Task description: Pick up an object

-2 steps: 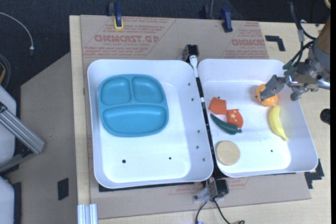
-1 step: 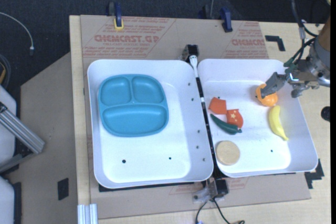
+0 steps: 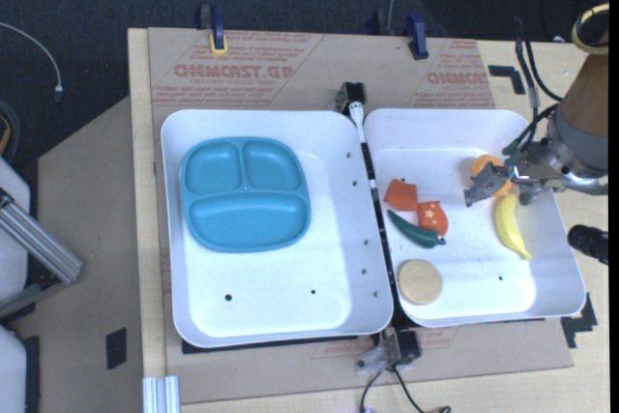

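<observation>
Banana [image 3: 510,225] lies in the right bin [image 3: 455,307], just below the gripper [image 3: 495,187], whose fingers are too blurred to tell whether they are apart or together. An orange piece [image 3: 483,165] sits just beside the gripper. Further left lie a red block [image 3: 400,194], a red-and-green pepper [image 3: 426,223] and a tan disc [image 3: 420,280]. The left bin [image 3: 280,309] bears a blue divided plate [image 3: 247,193].

Yellow banana [image 3: 510,227], lying lengthwise, right bin [image 3: 455,309], beside orange piece [image 3: 484,165].
</observation>
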Available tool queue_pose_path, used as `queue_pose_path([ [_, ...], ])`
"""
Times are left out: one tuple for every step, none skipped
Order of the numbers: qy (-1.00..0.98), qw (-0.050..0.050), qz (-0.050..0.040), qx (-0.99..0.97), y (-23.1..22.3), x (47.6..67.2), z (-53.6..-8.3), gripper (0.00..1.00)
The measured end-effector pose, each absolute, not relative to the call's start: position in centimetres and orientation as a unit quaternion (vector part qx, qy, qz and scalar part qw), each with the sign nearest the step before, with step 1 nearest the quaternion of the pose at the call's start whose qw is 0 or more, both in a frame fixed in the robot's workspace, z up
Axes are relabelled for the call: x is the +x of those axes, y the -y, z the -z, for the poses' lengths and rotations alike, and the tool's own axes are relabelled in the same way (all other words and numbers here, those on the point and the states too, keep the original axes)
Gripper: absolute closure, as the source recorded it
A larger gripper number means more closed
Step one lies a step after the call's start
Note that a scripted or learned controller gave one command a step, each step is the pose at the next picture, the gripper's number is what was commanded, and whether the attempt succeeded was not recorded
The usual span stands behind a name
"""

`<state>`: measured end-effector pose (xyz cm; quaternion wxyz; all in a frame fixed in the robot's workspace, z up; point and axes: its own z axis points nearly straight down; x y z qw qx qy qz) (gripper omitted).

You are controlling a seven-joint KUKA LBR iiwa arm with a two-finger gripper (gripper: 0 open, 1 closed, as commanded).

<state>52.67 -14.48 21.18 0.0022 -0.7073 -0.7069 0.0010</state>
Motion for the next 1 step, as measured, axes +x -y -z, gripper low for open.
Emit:
queue_pose_path([
  [0.707,0.002,-0.0007,-0.707,14.37,51.79,-16.51,0.0],
])
